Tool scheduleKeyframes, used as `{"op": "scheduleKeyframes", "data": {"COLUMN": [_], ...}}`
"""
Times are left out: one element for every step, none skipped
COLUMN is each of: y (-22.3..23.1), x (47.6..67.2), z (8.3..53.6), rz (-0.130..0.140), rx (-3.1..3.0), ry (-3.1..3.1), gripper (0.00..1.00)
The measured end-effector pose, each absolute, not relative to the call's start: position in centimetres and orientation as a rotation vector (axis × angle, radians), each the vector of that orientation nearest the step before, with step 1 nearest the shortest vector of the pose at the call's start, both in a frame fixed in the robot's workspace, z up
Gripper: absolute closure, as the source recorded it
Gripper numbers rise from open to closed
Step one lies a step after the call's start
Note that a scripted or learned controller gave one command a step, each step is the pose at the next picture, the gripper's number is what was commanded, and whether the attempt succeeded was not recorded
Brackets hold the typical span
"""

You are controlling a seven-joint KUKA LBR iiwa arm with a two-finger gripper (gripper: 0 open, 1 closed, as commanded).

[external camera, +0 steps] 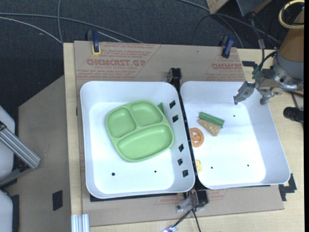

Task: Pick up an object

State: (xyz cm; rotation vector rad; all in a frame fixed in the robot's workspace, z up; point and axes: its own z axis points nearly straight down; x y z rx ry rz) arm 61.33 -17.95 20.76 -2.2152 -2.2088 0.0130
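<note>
We see our open, empty end effector (252, 94) over the shallow white right bin's (270, 149) far edge, bare floor beneath, green rectangular block (211, 118) well left.

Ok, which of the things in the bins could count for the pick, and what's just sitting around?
Could count for the pick:
- green divided plate, left bin
- green block, right bin
- tan wedge beside it
- pretzel
- end effector, over the right bin's far edge

Just lying about:
- blue clamps on the board's far edge
- cables on the floor
</note>
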Motion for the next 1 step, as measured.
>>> {"op": "scheduleKeyframes", "data": {"y": [-17.9], "x": [61.64], "z": [21.63], "rz": [0.0], "rx": [-2.22], "ry": [-2.221], "gripper": [0.0]}}
